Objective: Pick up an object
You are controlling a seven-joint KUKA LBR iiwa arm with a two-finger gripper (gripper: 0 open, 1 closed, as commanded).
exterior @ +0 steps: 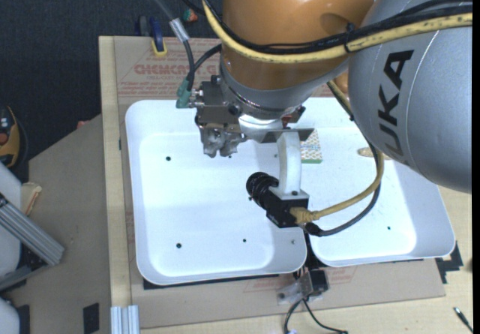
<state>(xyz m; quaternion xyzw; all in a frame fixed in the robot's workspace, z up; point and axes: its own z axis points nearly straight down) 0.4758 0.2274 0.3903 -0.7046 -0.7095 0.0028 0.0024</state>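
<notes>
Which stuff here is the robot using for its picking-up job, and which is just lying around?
For the job:
- gripper, over the left bin
- left bin
- right bin
- small patterned thing, partly hidden behind the arm, where the bins meet

Just lying about:
- blue clamp at the bench's far edge
- cardboard sheet under the bins
- metal bar at the left

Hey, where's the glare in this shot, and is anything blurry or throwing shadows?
In the camera view, bright glare sits on the glossy orange band of the arm; the large grey arm housing close to the lens looks soft; the shallow white left bin is evenly lit, with a faint shadow under the metal gripper; the small green patterned object lies partly shaded beside the arm.
</notes>
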